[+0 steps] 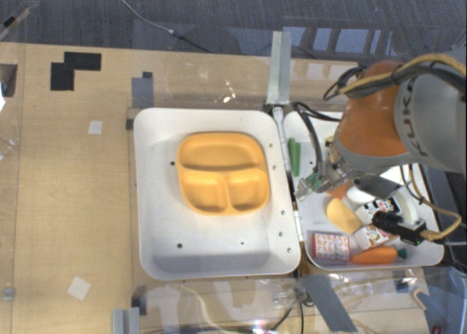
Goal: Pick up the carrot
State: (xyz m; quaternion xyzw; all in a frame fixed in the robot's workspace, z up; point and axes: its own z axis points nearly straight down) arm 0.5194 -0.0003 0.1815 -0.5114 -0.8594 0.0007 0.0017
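Note:
The carrot (373,256) is orange and lies flat near the front edge of the right bin (432,256). My gripper (323,179) hangs below the arm's orange band over the left middle of that bin. It is up and to the left of the carrot and well apart from it. The arm's bulk covers much of the bin's back part.
A yellow divided plate (222,172) lies in the left bin (157,201). In the right bin are a green stick-like item (294,156) by the left wall, a pale yellow piece (341,214), a small printed box (330,246) and a small white bottle (369,235) beside the carrot.

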